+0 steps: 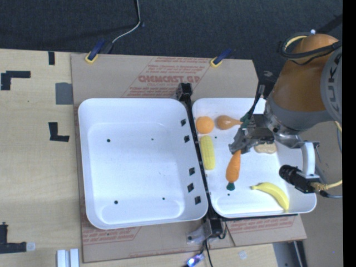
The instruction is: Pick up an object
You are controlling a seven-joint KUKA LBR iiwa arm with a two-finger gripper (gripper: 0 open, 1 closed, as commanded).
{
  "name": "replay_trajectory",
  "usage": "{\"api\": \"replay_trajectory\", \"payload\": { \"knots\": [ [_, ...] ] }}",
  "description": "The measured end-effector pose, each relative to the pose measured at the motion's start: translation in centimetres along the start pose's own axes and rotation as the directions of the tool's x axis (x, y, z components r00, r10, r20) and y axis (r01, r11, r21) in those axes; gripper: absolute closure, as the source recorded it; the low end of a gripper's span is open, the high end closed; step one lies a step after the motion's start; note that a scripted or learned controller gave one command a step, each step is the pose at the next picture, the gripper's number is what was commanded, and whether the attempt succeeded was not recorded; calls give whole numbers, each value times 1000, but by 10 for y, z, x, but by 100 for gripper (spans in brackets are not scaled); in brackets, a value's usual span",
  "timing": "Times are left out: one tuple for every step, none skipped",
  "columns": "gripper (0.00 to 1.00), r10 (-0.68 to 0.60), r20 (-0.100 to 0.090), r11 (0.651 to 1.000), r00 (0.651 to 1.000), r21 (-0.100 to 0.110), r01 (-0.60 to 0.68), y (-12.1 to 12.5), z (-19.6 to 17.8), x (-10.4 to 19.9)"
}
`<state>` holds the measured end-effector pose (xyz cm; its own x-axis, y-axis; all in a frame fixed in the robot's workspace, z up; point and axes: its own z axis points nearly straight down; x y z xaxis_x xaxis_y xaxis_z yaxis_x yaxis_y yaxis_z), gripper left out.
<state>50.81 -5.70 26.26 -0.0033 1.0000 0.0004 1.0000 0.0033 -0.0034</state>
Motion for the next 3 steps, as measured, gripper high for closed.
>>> {"api": "replay_trajectory", "payload": {
  "knots": [
    [100,0,0,1000,1000,1,0,0,-9,0],
    [100,-1,0,1000,1000,2,1,0,-19,0],
    [100,-6,-2,1000,1000,-4,6,-25,-46,77]
  ]
}}
